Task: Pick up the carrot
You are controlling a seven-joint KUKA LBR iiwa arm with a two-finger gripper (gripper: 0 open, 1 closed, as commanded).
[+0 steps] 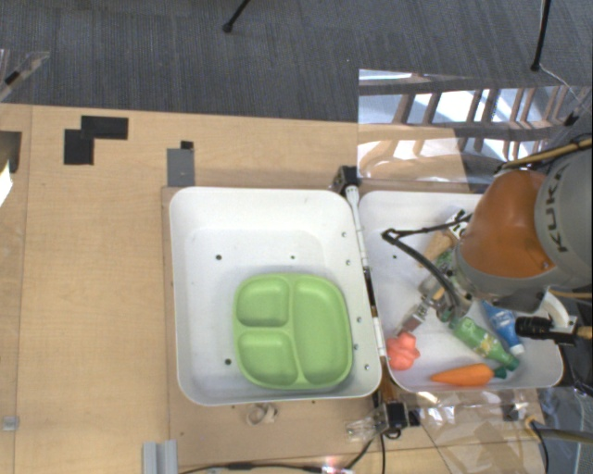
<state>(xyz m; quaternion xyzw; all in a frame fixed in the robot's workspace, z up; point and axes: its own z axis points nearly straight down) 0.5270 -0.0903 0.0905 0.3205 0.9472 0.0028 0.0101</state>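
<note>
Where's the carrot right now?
The carrot lies in the right bin, near its front edge, right of the pink toy and just below the green bottle.

Robot lab test cell. A plywood bench [93, 305] is set on grey carpet [185, 56]; two white bins [199, 241] are mounted side by side, black marker patches [93, 137] are stuck on the top, loose cables [371, 435] are run along the front edge, and stand legs [239, 13] are seen behind.
</note>
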